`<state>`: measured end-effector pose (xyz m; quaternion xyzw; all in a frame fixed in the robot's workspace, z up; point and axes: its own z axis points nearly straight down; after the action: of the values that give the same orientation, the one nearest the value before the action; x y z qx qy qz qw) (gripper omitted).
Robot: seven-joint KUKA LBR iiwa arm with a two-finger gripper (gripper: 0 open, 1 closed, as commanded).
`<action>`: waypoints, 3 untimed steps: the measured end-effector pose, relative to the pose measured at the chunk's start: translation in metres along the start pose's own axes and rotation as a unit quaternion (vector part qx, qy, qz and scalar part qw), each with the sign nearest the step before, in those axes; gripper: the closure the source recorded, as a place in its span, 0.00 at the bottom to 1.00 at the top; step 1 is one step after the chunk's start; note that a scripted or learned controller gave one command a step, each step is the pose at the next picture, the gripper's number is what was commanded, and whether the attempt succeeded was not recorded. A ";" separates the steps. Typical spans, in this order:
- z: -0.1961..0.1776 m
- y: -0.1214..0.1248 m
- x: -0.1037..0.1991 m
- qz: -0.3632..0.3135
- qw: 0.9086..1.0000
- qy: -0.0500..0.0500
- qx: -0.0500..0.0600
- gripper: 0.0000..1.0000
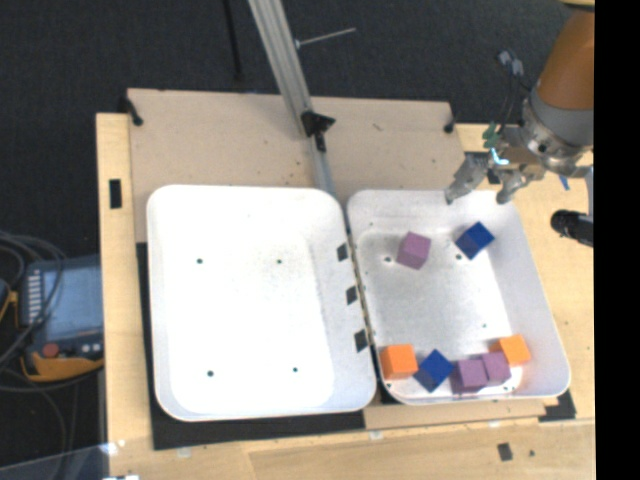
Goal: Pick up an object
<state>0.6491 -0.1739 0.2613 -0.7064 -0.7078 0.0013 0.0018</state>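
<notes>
A tan bench (250,133) carries two shallow white bins side by side, their inner rims nearly touching. The left bin (165,298) shows a few small dark specks on its floor. Small black clips (352,294) sit along the seam between it and the right bin (540,308). A slanted metal rail (283,53) runs from the top edge down to the bench's far side. Off the bench's left edge sits a handheld control pendant (62,313) with dark cables (15,258).

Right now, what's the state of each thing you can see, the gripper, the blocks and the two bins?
gripper: open, holding nothing, above right bin's far edge
right bin: holds seven blocks
left bin: no blocks
purple block: loose, apart from others
blue block: loose, nearest gripper
</notes>
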 end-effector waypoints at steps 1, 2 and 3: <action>-0.004 0.001 -0.001 -0.001 1.000 -0.002 -0.002 0.00; 0.039 0.000 -0.005 0.001 1.000 -0.001 -0.001 0.00; 0.100 0.001 0.000 0.000 1.000 -0.001 0.000 0.00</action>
<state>0.6493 -0.1741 0.1610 -0.7066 -0.7077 0.0021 0.0012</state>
